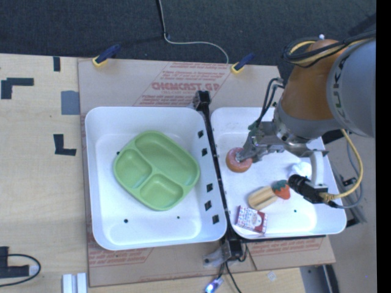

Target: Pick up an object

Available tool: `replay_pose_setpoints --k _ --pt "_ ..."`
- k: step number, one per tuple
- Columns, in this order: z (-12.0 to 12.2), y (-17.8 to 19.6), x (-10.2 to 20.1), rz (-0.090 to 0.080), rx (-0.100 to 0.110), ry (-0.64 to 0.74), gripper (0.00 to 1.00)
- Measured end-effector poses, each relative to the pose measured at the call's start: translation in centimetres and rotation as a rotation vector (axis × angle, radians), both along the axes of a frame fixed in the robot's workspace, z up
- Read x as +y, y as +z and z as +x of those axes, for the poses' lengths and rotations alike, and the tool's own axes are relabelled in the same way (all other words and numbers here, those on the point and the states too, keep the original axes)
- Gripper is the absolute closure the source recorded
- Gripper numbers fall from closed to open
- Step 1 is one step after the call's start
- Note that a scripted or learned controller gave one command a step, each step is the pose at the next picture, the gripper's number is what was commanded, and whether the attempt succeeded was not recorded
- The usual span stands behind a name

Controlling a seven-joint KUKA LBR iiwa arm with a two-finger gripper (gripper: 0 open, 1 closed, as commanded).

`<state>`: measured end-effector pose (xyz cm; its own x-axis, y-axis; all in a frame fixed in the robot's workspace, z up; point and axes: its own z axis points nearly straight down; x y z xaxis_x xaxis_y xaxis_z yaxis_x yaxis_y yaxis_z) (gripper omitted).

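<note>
One pincer [247, 155] sat low over pink donut [238, 160] in right bin [317, 223], positioned for pickup; finger state indiscernible.

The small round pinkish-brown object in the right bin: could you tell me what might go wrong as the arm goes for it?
1. The small round pinkish-brown object lies close to the divider between the bins, so the gripper might bump the wall.
2. Being round, it may roll away from the gripper.

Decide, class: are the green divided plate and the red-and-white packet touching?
Apart. The camera view shows the green divided plate in the left bin and the red-and-white packet in the right bin, the divider between them.
</note>
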<state>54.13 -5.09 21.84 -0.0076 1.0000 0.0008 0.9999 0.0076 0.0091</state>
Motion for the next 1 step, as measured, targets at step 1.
replay_pose_setpoints --k 1 --pt "-5.98 3.58 5.05 0.002 0.011 -0.001 1.0"
